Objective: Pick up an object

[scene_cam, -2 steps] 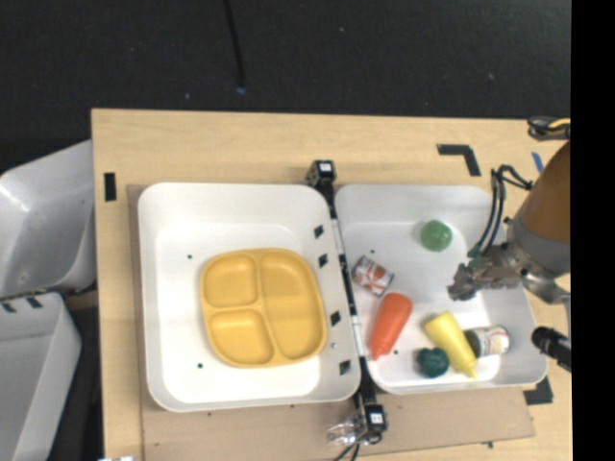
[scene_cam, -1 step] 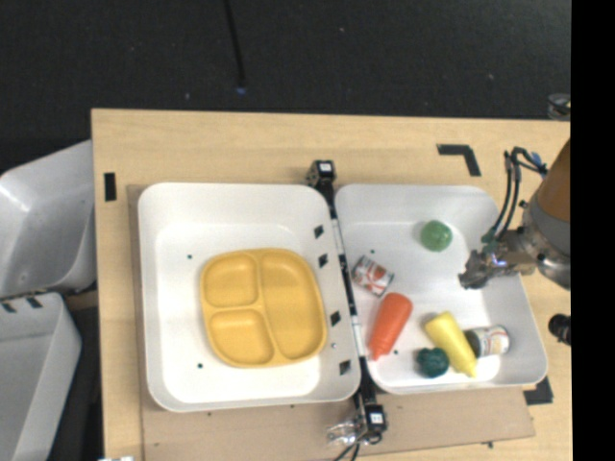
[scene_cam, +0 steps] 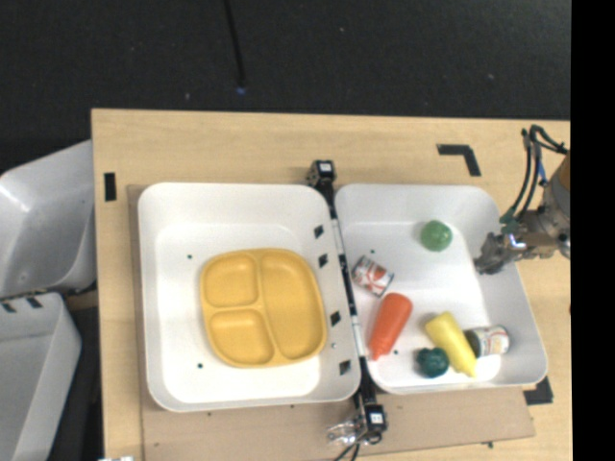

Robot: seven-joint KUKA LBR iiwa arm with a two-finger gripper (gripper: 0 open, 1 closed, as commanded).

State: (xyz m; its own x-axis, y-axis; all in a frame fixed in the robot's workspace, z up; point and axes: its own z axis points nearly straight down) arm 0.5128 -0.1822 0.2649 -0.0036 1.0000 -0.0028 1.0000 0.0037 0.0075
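A green ball lay near the far right corner of the right bin, the loose object closest to the claw, which hung over that bin's right rim with nothing between its fingers; whether they stood wide or narrow could not be told from above. Nearer the camera, an orange carrot, a yellow bottle, a small teal piece and a can crowded the front of the bin, the last three touching or nearly so, while a second small can lay close to the divider. A grasp aimed into that cluster risked closing on two things at once or shoving one aside; the ball, being round, seemed likely to roll from a slightly off-centre pinch, and the rim stood close enough to foul a descent. A yellow tray sat alone in the left bin on the bench.
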